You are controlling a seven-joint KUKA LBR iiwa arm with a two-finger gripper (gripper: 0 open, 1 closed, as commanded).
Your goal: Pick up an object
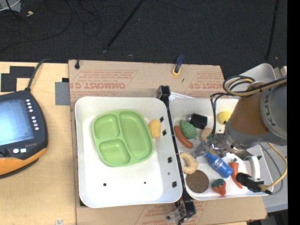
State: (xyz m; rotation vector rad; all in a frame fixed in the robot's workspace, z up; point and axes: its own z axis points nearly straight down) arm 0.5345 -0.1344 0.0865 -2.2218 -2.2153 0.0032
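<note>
The tool (211, 146) hangs just above-left of the blue bottle (219, 165), which lies diagonally; its grip state cannot be told.

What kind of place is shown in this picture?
Probably a robotics lab or test bench. A grey and orange robot arm reaches over a white bin of toy food, a control pendant with a screen lies at the left, and cables lie across the dark floor behind.
</note>
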